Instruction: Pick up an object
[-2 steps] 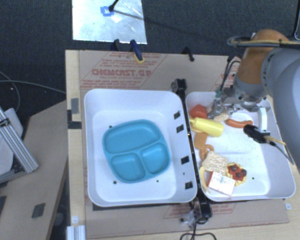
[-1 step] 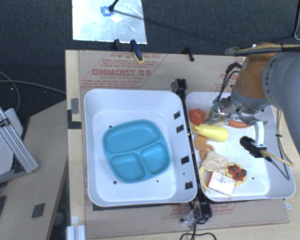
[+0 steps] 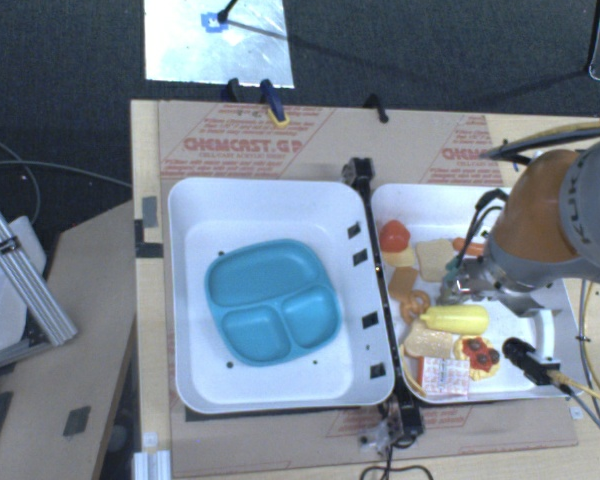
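The right bin (image 3: 435, 200) holds several toy foods. A red tomato (image 3: 394, 235) lies at its left, with a slice of toast (image 3: 436, 258) beside it. Nearer the front are a brown pretzel-like piece (image 3: 411, 294), a yellow banana-shaped piece (image 3: 456, 318), a bread roll (image 3: 429, 344), a pizza slice (image 3: 481, 356) and a red-and-white packet (image 3: 444, 376). My gripper (image 3: 454, 286) hangs low over the middle of this bin, just above the yellow piece and right of the toast. The arm's body hides the bin's right part.
The left bin (image 3: 195, 218) holds a blue divided plate (image 3: 272, 300). A black divider with clips (image 3: 372, 268) runs between the two bins. Cardboard (image 3: 250, 143) lies under the bins, and a shiny sheet (image 3: 218, 26) lies at the back.
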You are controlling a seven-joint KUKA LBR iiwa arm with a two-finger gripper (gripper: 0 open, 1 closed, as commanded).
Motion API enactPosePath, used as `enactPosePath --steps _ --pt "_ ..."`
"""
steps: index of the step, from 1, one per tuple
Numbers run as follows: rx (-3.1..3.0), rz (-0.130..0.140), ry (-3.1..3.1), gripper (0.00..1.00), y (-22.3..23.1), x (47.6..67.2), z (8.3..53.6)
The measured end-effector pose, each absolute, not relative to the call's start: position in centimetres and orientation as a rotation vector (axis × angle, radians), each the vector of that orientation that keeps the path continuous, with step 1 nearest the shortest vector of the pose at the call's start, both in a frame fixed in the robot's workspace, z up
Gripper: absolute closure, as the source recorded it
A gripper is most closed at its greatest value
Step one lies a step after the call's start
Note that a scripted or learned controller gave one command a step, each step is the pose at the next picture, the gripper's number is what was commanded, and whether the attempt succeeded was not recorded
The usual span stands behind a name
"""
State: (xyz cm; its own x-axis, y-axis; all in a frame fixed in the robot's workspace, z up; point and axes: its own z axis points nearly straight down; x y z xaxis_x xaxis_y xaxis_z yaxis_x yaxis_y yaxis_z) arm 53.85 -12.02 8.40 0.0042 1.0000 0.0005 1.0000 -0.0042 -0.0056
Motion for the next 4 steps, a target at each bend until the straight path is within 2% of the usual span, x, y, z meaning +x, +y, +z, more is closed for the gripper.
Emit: enactPosePath --steps 1,2,3,4 --pt "-2.214 -0.011 -2.233 1.00 -5.7 48.7 19.0" --pt "-2.223 0.005 -2.216 1.00 -9.6 48.5 12.7" --pt "-2.212 -0.011 -2.235 1.00 -3.2 48.8 18.7" --pt "-2.220 -0.003 -2.225 0.00 -3.7 48.7 18.4"
